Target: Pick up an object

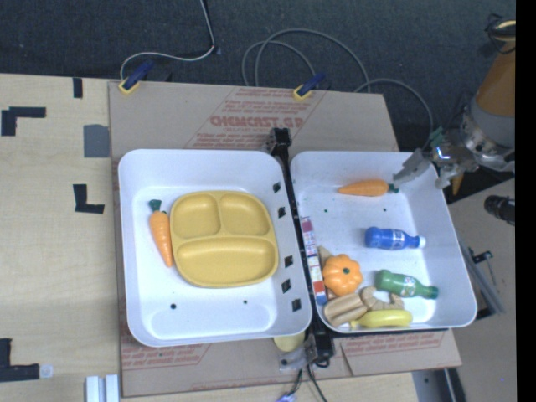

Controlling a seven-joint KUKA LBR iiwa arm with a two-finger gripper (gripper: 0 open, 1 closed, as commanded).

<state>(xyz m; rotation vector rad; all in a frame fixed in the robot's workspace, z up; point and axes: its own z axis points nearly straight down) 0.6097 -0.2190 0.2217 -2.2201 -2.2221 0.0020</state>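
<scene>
My gripper hangs over the right bin at its upper right corner; fingers seem spread, nothing between them, though the view is blurry. Nearest target: carrot, just beside me at eight o'clock, long axis nine-to-three.

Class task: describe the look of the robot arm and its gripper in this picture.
The arm has a rounded orange band above a grey metallic wrist section. The gripper at its end is small, made of grey and silver metal parts, with thin pale fingers.
</scene>
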